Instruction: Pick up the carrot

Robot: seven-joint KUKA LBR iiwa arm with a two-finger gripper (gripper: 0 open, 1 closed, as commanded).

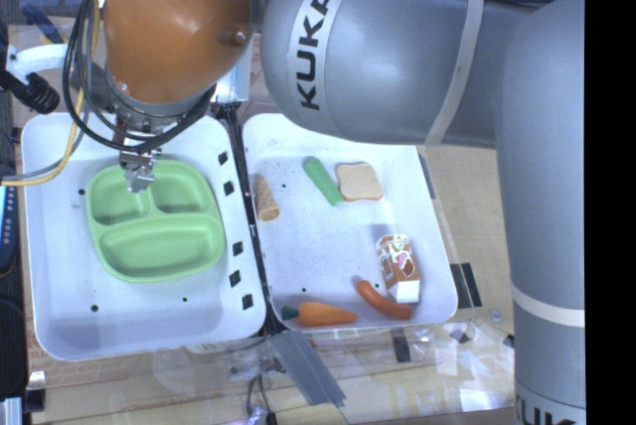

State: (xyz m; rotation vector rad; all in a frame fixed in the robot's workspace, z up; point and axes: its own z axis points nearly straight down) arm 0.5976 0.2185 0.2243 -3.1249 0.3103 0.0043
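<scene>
Nothing lifted yet: the small metal claw (140, 177), grip unreadable, hangs over the green compartment plate (156, 220), the orange tapered carrot (320, 315) lying untouched far off toward its lower right.

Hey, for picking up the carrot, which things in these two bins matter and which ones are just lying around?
Belongs to the job:
- carrot, lying by the near edge of the right bin
- gripper, over the green plate in the left bin

Just lying about:
- green plate
- ice cream cone
- green pod
- bread slice
- sausage
- small carton
</scene>
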